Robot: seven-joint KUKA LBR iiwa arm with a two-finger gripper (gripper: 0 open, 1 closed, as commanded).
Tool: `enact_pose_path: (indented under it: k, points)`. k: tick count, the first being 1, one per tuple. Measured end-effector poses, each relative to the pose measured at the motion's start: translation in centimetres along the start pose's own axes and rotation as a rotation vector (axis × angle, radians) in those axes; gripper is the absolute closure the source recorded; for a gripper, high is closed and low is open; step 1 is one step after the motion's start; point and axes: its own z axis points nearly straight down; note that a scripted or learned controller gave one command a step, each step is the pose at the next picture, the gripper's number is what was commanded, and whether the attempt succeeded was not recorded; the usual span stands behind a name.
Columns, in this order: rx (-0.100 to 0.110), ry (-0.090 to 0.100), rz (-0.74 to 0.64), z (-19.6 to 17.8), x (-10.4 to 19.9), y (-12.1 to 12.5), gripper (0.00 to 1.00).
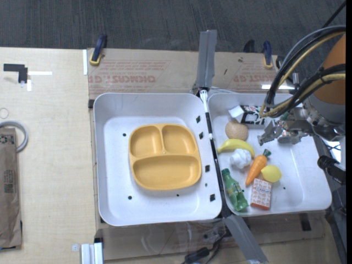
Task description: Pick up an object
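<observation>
The right bin (308, 202) holds several small items: a tan potato (236, 130), a yellow banana (236, 146), a white crumpled object (240, 158), an orange carrot (256, 168), a yellow lemon (270, 173), a green bottle (234, 190), an orange-red carton (261, 194) and a black-and-white pack (246, 114). My gripper (275, 133) hangs over the upper middle of this bin, to the right of the potato and above the carrot. Nothing shows between its fingers.
The left bin (110, 202) carries a yellow divided plate (164, 156). A grey divider bar (207, 54) runs between the bins at the back. Black and yellow cables (297, 65) loop from the arm at the right. A brown bag (8, 191) lies at the bench's far left.
</observation>
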Motion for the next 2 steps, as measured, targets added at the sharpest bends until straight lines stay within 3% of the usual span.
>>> enact_pose_path:
  k: [1, 2]
  points:
    - [0.000, 0.000, -0.039, 6.2, -0.9, -0.5, 0.00]
    - [-0.003, 0.000, -0.132, 13.2, -1.9, 2.8, 0.00]
